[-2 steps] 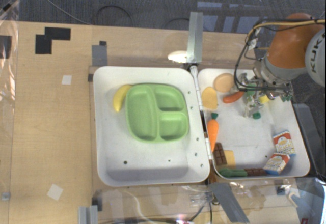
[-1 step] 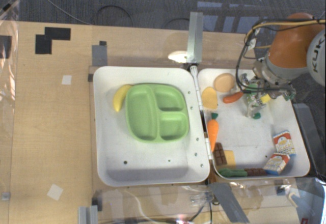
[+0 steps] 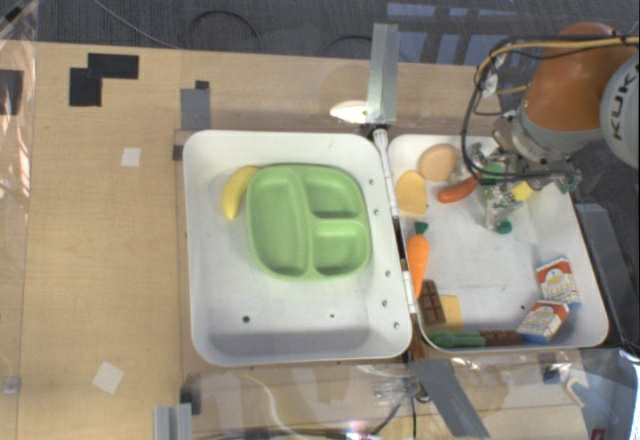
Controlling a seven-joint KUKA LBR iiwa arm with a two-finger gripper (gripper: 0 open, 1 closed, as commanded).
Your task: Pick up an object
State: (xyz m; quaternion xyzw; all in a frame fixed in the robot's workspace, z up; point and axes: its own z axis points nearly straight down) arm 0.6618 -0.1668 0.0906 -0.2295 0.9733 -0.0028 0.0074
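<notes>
Small printed cartons (image 3: 548,303) lie below the pincer (image 3: 497,213); its state cannot be told.

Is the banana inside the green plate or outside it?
Outside. The banana lies on the left bin's floor, against the green plate's left rim.

A: What lies in the right bin (image 3: 590,258)?
B: Many toy foods. A red sausage (image 3: 457,191) at the top, beside a beige egg (image 3: 437,162) & a yellow piece (image 3: 411,193).
A: And lower?
B: An orange carrot (image 3: 417,259) along the left wall, a chocolate bar (image 3: 430,302) below it, two small cartons (image 3: 551,300) at the bottom right.
</notes>
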